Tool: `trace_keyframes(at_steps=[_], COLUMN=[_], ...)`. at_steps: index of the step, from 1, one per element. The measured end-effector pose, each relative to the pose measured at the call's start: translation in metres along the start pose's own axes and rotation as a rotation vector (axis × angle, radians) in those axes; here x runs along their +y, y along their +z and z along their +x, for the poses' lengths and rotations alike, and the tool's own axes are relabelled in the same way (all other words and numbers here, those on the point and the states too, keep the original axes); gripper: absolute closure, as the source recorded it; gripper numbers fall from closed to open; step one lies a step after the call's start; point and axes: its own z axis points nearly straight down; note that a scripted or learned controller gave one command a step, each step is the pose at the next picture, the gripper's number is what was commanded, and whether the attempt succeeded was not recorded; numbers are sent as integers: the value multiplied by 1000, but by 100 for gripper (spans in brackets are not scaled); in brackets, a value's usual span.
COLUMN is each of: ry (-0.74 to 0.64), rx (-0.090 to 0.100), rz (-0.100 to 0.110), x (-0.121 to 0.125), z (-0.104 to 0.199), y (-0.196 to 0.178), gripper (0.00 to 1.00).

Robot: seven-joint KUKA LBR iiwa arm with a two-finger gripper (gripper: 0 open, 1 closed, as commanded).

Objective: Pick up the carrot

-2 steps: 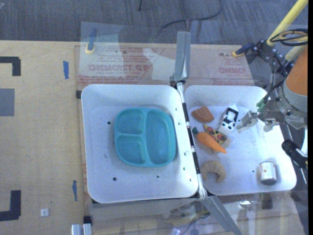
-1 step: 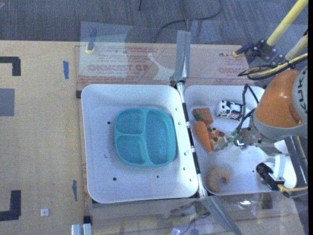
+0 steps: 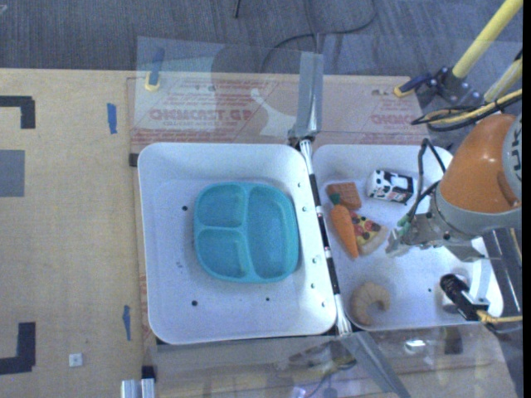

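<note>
- Beige ring-shaped pastry point(image 3: 371, 300): the item nearest the camera, lying flat in the near part of the right bin, close to its near rim. It is well apart from the carrot.
- Bench point(image 3: 66, 247): tan surface carrying both bins, with blue tape marks to the left.
- Left bin point(image 3: 166, 189): white and shallow, holding one item.
- Right bin point(image 3: 419, 282): white and shallow, abutting the left bin along a shared wall.
- Arm point(image 3: 479, 172): grey with an orange band, reaching in from the right over the right bin.
- Teal divided plate point(image 3: 246, 231): three compartments, flat at the middle of the left bin.
- Gripper point(image 3: 398, 240): low over the middle of the right bin, just right of the pizza slice and near the carrot but not on it. Open or closed: cannot tell, as the view is blurred. Nothing is seen held.
- Carrot point(image 3: 344, 230): orange, lying flat in the left part of the right bin near the shared wall, its long axis running far to near.
- Toy pizza slice point(image 3: 370, 233): touching the carrot's right side.
- Black-and-white item point(image 3: 390, 186): far part of the right bin, apart from the carrot.
- Brown square piece point(image 3: 343, 195): just beyond the carrot's far end.
</note>
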Motion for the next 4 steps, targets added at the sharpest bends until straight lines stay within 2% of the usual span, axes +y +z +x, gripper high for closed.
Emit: trace_keyframes(at_steps=[1,2,3,4], ry=[235,545,824,1103], rx=[0,-2,-2,-4], rz=[4,4,5,7], x=[-24,-32,-31,-34], z=[80,99,106,90], y=[-77,-77,-77,-77], gripper=[100,100,100,100])
